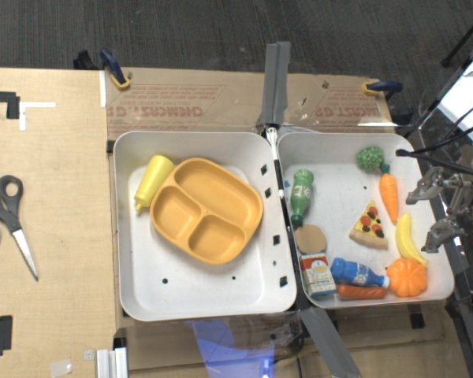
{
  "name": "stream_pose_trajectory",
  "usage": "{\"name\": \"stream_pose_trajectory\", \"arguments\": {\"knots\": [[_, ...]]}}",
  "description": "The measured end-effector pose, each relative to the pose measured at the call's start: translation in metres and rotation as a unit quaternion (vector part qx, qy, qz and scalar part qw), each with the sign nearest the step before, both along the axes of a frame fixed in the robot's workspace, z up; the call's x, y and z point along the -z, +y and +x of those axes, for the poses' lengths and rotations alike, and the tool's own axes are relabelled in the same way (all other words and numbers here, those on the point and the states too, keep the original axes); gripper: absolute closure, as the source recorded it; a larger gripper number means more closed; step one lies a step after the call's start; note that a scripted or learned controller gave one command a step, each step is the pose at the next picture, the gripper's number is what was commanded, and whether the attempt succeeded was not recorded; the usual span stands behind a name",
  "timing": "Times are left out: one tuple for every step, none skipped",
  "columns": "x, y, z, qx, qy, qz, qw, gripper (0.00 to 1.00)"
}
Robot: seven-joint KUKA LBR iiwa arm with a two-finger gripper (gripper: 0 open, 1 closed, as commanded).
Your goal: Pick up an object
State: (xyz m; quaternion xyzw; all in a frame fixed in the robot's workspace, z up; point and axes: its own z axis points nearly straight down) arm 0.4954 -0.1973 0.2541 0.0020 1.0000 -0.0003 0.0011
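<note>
progress: nothing picked up yet | gripper [444, 209] hangs over right bin's [331, 152] edge beside banana [407, 239] | open or closed: honestly can't tell

In the left bin [134, 290] a divided tray [207, 209] sat with a bottle [152, 181] touching its left side. In the right bin [331, 152], my side, pizza slice [370, 227] lay between carrot [389, 196] and cookie [310, 238], banana [407, 237] behind pumpkin [407, 277].

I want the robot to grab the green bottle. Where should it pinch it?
Probably across the green bottle's middle, coming straight down from above. It lies flat in the right bin, neck pointing to the far wall, with bare floor on both long sides, so the gripper could close across its narrow width.
</note>
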Motion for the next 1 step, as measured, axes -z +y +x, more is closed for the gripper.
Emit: {"name": "stream_pose_trajectory", "arguments": {"knots": [[0.1200, -0.0242, -0.0170, 0.009, 0.001, 0.0001, 1.0000, 0.00]]}}
